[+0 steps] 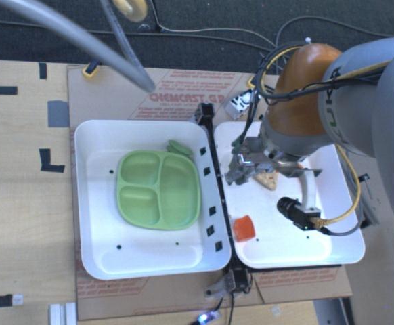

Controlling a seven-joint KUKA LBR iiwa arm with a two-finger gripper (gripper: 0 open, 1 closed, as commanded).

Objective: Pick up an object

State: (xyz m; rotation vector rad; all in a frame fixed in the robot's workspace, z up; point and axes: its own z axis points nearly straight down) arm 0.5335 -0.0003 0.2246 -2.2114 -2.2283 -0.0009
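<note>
Camera view, looking down at a slant: the arm (pixel 332 100) is reaching in from the right and hanging low over the right bin (pixel 339 249). The gripper (pixel 246 171) is sitting near that bin's left wall, just beside a tan piece (pixel 267 180) lying on the bin floor. Whether the fingers are apart or together I cannot tell; the wrist is hiding them, and nothing can be seen between them.

An orange block (pixel 244 228) is lying nearer the front of the same bin, close to the divider and well apart from the gripper. In the left bin (pixel 89 181) a green tray (pixel 158 189) is lying flat, with a small green scrap (pixel 179 147) touching its far edge.

Judging from this, the step in hand is closing in on a pick, with the tan piece the likeliest target. To do it well, the gripper should be centring over the piece rather than sitting beside it, going down until it is straddling the piece, and staying clear of the bin wall, which is crowding that side.
</note>
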